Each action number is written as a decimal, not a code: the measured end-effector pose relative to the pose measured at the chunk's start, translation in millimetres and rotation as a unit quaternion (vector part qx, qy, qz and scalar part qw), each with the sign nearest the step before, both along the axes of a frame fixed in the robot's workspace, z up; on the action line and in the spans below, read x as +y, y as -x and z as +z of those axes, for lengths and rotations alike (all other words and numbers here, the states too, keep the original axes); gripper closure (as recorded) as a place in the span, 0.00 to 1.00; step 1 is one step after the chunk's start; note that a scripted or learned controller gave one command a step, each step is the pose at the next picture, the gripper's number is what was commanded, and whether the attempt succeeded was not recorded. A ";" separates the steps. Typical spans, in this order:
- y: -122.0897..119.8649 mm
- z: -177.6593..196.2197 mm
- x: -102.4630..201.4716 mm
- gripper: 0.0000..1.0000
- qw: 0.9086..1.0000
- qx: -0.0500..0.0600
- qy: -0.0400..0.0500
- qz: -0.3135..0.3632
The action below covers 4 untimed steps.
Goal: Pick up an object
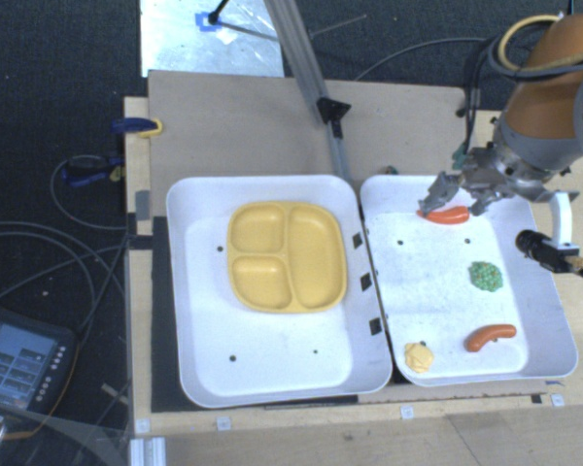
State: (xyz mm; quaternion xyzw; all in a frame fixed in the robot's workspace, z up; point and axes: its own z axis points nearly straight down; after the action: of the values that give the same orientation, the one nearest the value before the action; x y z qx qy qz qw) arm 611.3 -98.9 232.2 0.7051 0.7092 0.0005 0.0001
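The grey two-finger gripper (449, 198) hangs over the far end of the right white bin (564, 352), right above a small red-orange sausage-shaped toy (446, 216); whether it grips is impossible to tell. Nearer lie a green leafy clump (485, 277), an orange sausage (490, 337) and a yellow lump (419, 357). A yellow divided plate (286, 257) sits in the left white bin (199, 357).

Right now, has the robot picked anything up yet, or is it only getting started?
Nothing looks lifted yet. The gripper is low over the far end of the right bin, just above a red-orange sausage that lies on the bin floor. The green piece, the other sausage and the yellow piece also lie there. Grasping and lifting remain.
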 end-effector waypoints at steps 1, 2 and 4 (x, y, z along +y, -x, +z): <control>-0.1 0.1 0.1 0.00 1.000 0.000 0.000 -0.001; 0.7 -41.6 -2.2 0.00 1.000 0.002 0.001 -0.003; 1.8 -142.9 7.9 0.00 1.000 0.002 0.000 -0.003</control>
State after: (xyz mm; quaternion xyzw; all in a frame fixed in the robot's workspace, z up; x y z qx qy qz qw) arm 609.5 -91.1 89.3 0.7071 0.7071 -0.0014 -0.0015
